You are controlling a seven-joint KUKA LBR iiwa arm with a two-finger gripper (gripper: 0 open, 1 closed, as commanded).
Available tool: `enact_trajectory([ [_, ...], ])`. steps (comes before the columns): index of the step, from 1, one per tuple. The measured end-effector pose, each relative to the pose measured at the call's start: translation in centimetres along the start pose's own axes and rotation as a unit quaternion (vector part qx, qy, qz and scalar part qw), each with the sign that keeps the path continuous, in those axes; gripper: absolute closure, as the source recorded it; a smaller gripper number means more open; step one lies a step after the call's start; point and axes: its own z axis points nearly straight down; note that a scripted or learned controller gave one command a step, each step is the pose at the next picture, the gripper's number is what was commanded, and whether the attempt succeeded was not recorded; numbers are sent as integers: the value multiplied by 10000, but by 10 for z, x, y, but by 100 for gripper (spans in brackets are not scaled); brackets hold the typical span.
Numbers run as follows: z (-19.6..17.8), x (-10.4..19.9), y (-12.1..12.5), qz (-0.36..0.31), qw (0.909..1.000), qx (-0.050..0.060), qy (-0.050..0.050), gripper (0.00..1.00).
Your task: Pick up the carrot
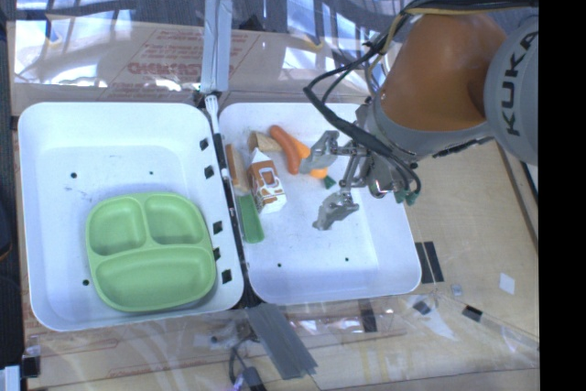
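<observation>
- The slim orange carrot (291, 147) is seen lying in the right shallow white bin (385, 266), near its upper wall.
- The metal two-finger gripper (330, 180) is spread open, empty, just beside the carrot.

Grey KUKA arm (513, 96) enters from right, orange band (438, 69) above wrist bulking large at upper right. Black cables loop off wrist toward left. Wrist angled down and left. Two-finger gripper (330, 177) spread wide: one finger (322, 147) upper, other finger (335, 210) lower, clear gap between, nothing clamped.
</observation>
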Motion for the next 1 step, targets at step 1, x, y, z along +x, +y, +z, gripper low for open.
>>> enact_trajectory([
  [1, 43, -53, -39, 1851, 9827, -4, 9, 0],
])
